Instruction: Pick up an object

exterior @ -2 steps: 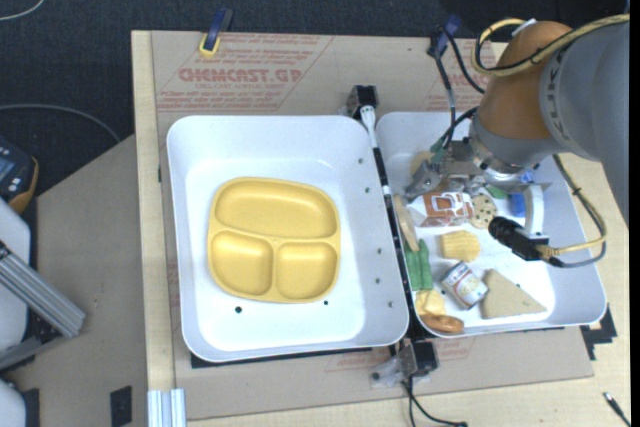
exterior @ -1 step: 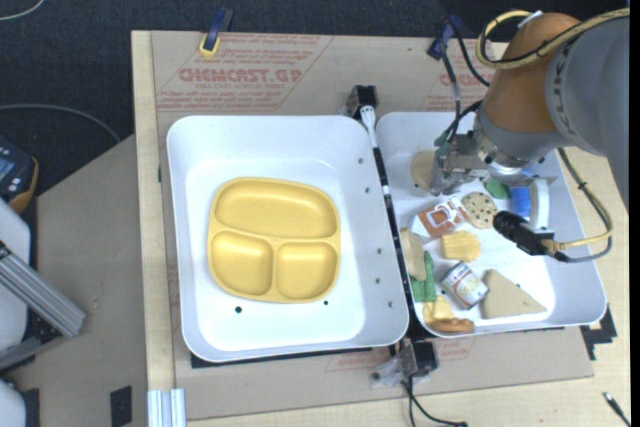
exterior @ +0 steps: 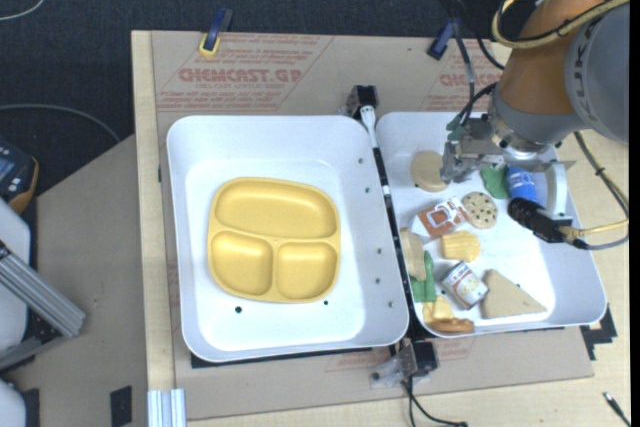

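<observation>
Near right bin (exterior: 590, 300): tan wedge (exterior: 512, 297), small can (exterior: 463, 283), cracker squares, all light and stiff. Farther: round beige disc (exterior: 430, 171), thin and slippery; take it across its edges. Gripper (exterior: 462, 158) just beside it; jaws' state: cannot tell.

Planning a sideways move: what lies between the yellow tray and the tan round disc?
In the camera view, bare white bin floor, then the two bins' adjoining rims, separate the yellow tray from the tan disc.
</observation>
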`<state>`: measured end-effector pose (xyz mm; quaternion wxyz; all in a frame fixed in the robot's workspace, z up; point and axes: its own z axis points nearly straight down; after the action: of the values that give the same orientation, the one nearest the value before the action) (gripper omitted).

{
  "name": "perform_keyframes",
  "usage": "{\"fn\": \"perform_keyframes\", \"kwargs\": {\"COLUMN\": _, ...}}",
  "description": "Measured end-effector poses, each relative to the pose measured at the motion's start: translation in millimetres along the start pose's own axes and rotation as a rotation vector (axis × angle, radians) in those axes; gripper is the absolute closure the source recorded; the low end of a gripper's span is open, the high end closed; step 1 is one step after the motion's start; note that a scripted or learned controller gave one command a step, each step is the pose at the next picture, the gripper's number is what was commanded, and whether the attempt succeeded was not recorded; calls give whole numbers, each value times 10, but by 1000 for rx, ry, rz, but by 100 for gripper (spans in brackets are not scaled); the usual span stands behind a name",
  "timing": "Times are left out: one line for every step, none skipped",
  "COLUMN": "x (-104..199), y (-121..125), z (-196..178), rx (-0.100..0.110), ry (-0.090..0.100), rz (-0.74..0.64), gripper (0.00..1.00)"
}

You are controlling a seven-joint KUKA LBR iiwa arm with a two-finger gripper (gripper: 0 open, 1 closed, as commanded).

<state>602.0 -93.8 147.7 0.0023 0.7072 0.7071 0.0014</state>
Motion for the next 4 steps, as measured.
{"fn": "perform_keyframes", "kwargs": {"x": 71, "y": -17, "z": -604, "rx": -1, "ry": 0, "rz": -1, "gripper": 100}}
{"fn": "perform_keyframes", "kwargs": {"x": 71, "y": -6, "z": -784, "rx": 0, "ry": 0, "rz": -1, "gripper": 100}}
{"fn": "perform_keyframes", "kwargs": {"x": 196, "y": 456, "z": -815, "rx": -1, "ry": 0, "rz": -3, "gripper": 100}}
{"fn": "perform_keyframes", "kwargs": {"x": 267, "y": 516, "z": -680, "rx": 5, "ry": 0, "rz": -1, "gripper": 100}}
